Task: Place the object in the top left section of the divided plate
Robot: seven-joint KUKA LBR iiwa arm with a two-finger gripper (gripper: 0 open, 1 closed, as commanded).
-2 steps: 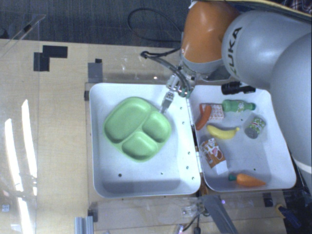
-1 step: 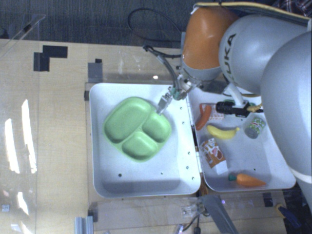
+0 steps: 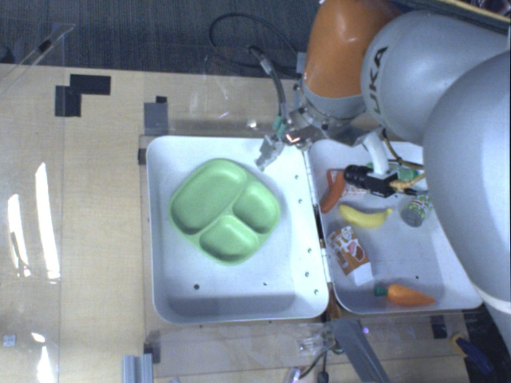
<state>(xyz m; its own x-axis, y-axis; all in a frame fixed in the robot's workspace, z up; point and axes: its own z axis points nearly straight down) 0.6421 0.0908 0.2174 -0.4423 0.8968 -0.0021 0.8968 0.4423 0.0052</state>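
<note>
Camera view: the pincer [image 3: 266,155] is seen near the green divided plate [image 3: 209,199], and its state cannot be told.

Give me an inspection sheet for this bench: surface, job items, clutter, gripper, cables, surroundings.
Surface: pale bench bearing the left bin and the right bin, both white.
Job's things: green divided plate in the left bin, its sections bare; cannot tell which object is meant for it.
Clutter: in the right bin, banana, carrot, reddish pepper-like thing, printed packet, small greyish thing.
Grippers: gripper over the left bin's far right corner, beside the plate; no object seen in it.
Cables: black cable loops behind the bins toward the wrist.
Surroundings: black tape marks on the bench.
</note>
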